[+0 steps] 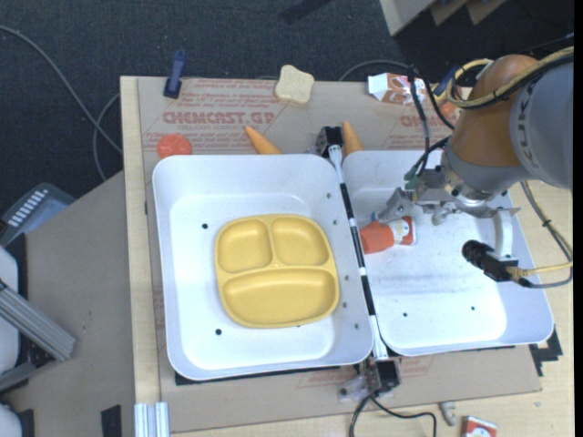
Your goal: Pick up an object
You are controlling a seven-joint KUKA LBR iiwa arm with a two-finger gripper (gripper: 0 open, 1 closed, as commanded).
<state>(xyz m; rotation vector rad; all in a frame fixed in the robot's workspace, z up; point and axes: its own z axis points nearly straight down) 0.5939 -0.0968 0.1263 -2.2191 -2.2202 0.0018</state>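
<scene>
Yellow divided plate [274, 269] sits in the left bin [182, 335], closest to the lens. Orange-and-white object [386, 236] lies in the right bin [474, 330], against the dividing wall. Gripper [410, 203] hangs just above it; open or closed, cannot tell. Risk, as I judge it: the wall blocks a finger and the object skids away. Cardboard [219, 116] behind reads "CHEMCAST GP".

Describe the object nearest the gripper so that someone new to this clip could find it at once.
Look at the right white bin, the one the arm reaches into. Near its left wall, just below the gripper, lies a small orange and white item. It is the only coloured thing in that bin; the yellow divided tray lies in the other bin.
</scene>
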